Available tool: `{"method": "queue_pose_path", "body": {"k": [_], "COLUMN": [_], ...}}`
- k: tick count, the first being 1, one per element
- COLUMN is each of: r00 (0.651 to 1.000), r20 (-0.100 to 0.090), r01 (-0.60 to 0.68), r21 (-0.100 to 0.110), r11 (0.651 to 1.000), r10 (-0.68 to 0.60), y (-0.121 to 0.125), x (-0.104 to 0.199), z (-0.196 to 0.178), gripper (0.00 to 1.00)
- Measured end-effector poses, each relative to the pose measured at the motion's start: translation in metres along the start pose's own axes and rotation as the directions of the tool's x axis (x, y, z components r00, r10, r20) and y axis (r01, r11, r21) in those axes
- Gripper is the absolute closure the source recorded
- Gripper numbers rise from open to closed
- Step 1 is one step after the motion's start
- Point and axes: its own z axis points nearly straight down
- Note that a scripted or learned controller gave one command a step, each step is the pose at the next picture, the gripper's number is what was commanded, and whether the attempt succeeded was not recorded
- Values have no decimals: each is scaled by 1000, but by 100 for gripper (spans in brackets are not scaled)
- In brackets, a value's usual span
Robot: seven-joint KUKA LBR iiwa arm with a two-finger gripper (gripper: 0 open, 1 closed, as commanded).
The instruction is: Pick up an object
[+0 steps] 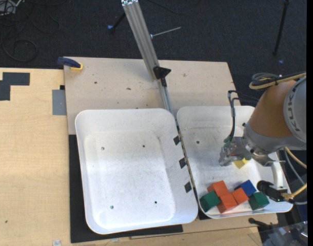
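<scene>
My gripper (pixel 229 156) hangs low over the middle of the right bin (pixel 208 132), coming in from the right under the orange-banded wrist. A yellow block (pixel 241 163) lies right beside it on its right, partly hidden by the wrist. I cannot tell whether they touch. Further toward the front of the bin lies a cluster of blocks: an orange one (pixel 217 187), a second orange one (pixel 228 202), a green one (pixel 210 201), a third orange one (pixel 239 195), a blue one (pixel 248 187) and another green one (pixel 258 201).
The left bin (pixel 95 132) sits next to the right one, parted by a ridge with black clips (pixel 181 162). A slanted aluminium bar (pixel 143 40) rises behind the bins. A cable (pixel 232 114) hangs along the arm.
</scene>
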Motion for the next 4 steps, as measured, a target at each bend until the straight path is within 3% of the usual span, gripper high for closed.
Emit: {"method": "queue_pose_path", "body": {"k": [2,3,4], "r00": [1000,1000,1000], "r20": [2,-1,-1], "r01": [11,14,16], "r21": [-8,-2,-4], "r11": [1000,1000,1000], "r10": [-11,-14,-16], "y": [-3,-2,-2], "x": [-2,49,101], "z": [-108,-98,-110], "gripper": [100,100,100]}}
